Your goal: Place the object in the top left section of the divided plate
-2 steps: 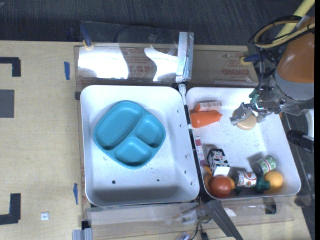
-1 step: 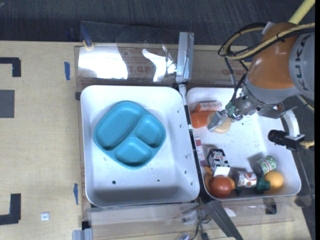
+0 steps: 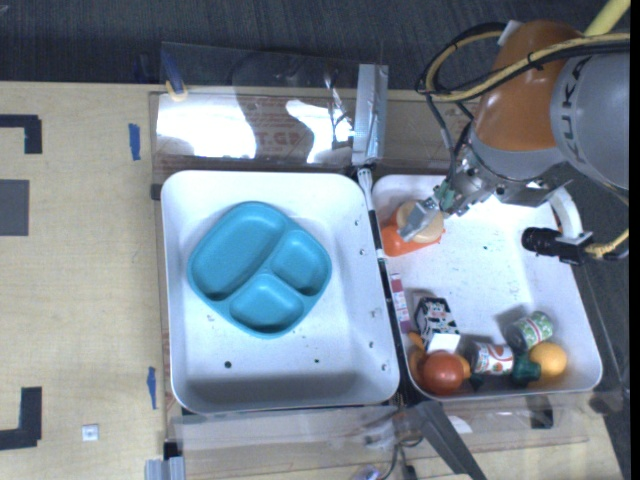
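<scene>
- The gripper (image 3: 432,211) sits low in the right bin's (image 3: 500,258) upper left corner, fingers closed on an orange-and-cream toy food piece (image 3: 415,230), apparently the object to move.
- That piece is still close over the bin floor, beside the wall between the bins.
- The blue divided plate (image 3: 260,265) lies in the left bin (image 3: 200,358), turned diagonally, so its sections sit aslant.
- A tomato (image 3: 443,371), an orange (image 3: 548,358), a small can (image 3: 530,328) and other toys crowd the right bin's near edge, well apart from the grasp.
</scene>
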